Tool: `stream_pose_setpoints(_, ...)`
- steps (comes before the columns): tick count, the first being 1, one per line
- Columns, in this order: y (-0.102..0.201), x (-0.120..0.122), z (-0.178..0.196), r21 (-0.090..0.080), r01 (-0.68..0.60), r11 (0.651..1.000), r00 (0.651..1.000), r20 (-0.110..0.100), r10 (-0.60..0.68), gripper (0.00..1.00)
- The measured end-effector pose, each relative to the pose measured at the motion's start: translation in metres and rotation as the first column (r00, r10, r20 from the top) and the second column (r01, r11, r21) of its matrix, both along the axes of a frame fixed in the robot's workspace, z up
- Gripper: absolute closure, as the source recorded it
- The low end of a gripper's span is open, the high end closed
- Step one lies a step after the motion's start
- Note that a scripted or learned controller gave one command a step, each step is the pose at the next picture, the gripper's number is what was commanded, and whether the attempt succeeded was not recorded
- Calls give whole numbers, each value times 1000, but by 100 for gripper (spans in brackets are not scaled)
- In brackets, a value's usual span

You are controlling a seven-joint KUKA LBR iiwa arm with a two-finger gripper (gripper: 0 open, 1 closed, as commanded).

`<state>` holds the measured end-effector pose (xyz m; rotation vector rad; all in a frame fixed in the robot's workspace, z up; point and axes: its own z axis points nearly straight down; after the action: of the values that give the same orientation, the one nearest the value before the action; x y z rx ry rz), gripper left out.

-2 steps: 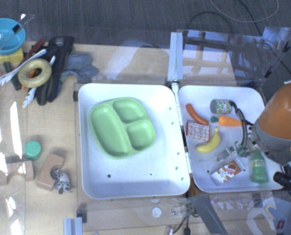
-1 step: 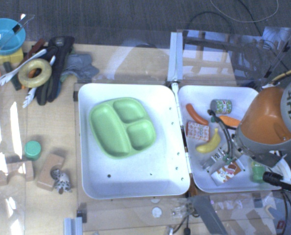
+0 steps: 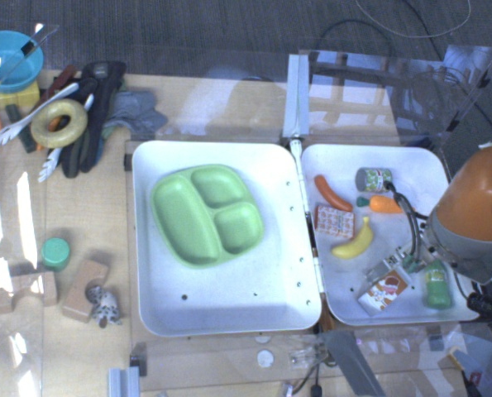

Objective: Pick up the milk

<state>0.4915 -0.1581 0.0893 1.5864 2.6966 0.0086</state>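
Milk carton [image 3: 385, 292] lay flat just beside the gripper [image 3: 401, 260], toward the bin's near edge; finger state could not be told. A centred, vertical descent seemed advisable.

Single fixed cam, mounted above the bench, looking down at a slant. Far enough back to frame both white bins, left bin [image 3: 221, 321] and right bin [image 3: 345, 304], plus bench clutter beyond the left bin and a strip of grey floor at top. Arm [image 3: 477, 213] enters from frame right, over the right bin's near-right corner; left bin sits well away from it. No second view, so no overlap.
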Motion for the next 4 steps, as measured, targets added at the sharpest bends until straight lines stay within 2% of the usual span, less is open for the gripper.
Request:
stream_pose_setpoints(1,1,4,13,-2,-2,1000,1000,11,2,100)
stream_pose_setpoints(2,1,4,13,-1,-2,1000,1000,11,2,0)
stream_pose_setpoints(3,41,1,0,-7,-399,917,917,0,399,0)
stream_pose_setpoints(4,42,5,14,-12,-398,917,917,10,398,100)
